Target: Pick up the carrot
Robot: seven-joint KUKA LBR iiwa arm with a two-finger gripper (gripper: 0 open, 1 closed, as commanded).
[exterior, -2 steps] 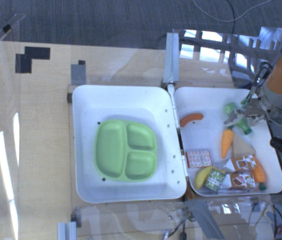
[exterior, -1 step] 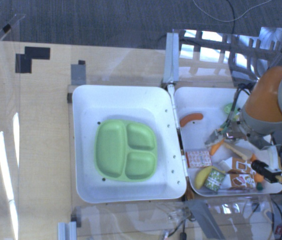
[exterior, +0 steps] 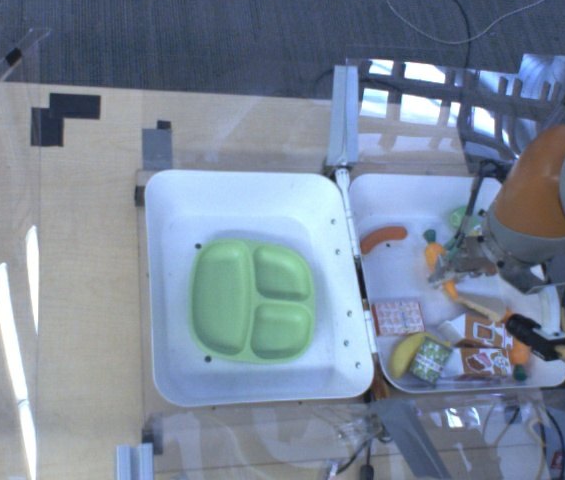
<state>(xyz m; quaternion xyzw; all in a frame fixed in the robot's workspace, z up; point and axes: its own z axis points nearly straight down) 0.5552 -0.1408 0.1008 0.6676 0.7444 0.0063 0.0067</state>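
Note:
The carrot (exterior: pixel 433 256) is a small orange piece with a green tip, lying in the middle of the right bin (exterior: pixel 402 193). My gripper (exterior: pixel 454 268) hangs low right beside it, touching or just over its right end. A further orange bit (exterior: pixel 450 289) shows just below the gripper, and it may be the same carrot. The gripper's body hides the fingertips. The arm's orange band (exterior: pixel 542 193) is above and to the right.
The right bin also holds a red sausage (exterior: pixel 384 237), a green item (exterior: pixel 459 218), a red-patterned card (exterior: pixel 398 317), a banana (exterior: pixel 407 353), a green box (exterior: pixel 429 361), a brown carton (exterior: pixel 482 346) and a small orange item (exterior: pixel 520 351). A green divided plate (exterior: pixel 252 300) lies in the left bin (exterior: pixel 162 268).

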